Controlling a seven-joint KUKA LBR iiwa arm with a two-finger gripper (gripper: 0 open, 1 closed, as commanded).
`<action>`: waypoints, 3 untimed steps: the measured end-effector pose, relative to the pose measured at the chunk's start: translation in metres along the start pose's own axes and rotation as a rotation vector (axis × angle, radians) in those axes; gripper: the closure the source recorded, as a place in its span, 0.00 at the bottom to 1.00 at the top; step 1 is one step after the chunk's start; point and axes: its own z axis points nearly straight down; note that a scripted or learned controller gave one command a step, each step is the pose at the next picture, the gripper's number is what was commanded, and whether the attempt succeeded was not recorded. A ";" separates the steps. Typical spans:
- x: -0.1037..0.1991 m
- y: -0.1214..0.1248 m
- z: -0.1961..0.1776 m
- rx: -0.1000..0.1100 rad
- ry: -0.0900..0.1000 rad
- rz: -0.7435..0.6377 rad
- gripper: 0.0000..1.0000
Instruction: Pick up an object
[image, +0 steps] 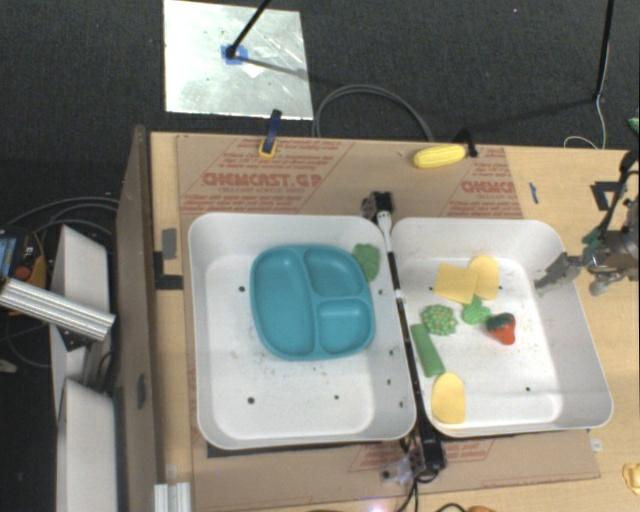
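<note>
Bare floor (545, 375) beyond clustered toys (465, 305)

Both white bins (300, 425) look like smooth moulded plastic, slight sheen. Blue divided plate (310, 302): matt plastic. Toy foods, e.g. yellow cheese wedge (455, 282) and broccoli (438, 320): plastic-looking, broccoli knobbly. Bench top (330, 170): printed brown cardboard, matt. Floor sheet (236, 60): shiny metal.

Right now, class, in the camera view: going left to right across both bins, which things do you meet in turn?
Blue divided plate → green leafy piece beside the divider → long green strip → yellow block → strawberry → the pincer at the right bin's far edge.
</note>
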 end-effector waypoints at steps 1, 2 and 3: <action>0.033 0.014 0.102 0.007 0.004 -0.004 0.00; 0.038 0.000 0.173 0.003 0.002 0.001 0.00; 0.037 0.002 0.160 -0.002 0.000 0.002 1.00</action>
